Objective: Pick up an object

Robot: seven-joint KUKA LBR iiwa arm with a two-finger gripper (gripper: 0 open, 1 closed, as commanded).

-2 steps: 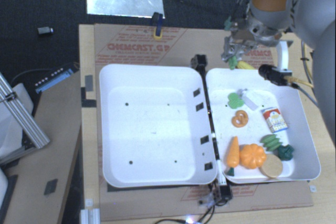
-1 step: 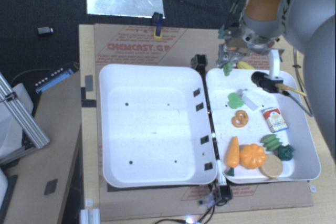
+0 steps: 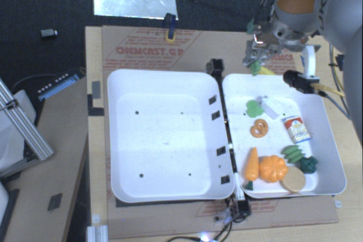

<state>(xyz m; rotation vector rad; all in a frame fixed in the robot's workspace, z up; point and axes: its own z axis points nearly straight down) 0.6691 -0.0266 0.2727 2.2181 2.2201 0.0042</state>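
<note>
My gripper [image 3: 256, 65] hangs over the back edge of the right bin [image 3: 333, 151], near its far left corner. A small yellow-green object [image 3: 257, 69] shows between its fingertips, lifted off the bin floor, and the gripper is shut on it. In the right bin lie a green round piece [image 3: 253, 107], a pale grey piece [image 3: 271, 108], a brown pretzel [image 3: 259, 128], a red and white carton [image 3: 296, 128], a carrot [image 3: 251, 162], an orange pumpkin [image 3: 272, 169], a green pod [image 3: 292, 152], a dark green broccoli [image 3: 308, 165] and a tan disc [image 3: 294, 181].
The left bin [image 3: 164, 74] lies beside the right one, with black clips [image 3: 216, 68] along the shared divider. A black cable fitting [image 3: 298, 80] juts from the arm over the right bin's back edge. A yellow and blue clamp [image 3: 170, 28] stands behind the bins.
</note>
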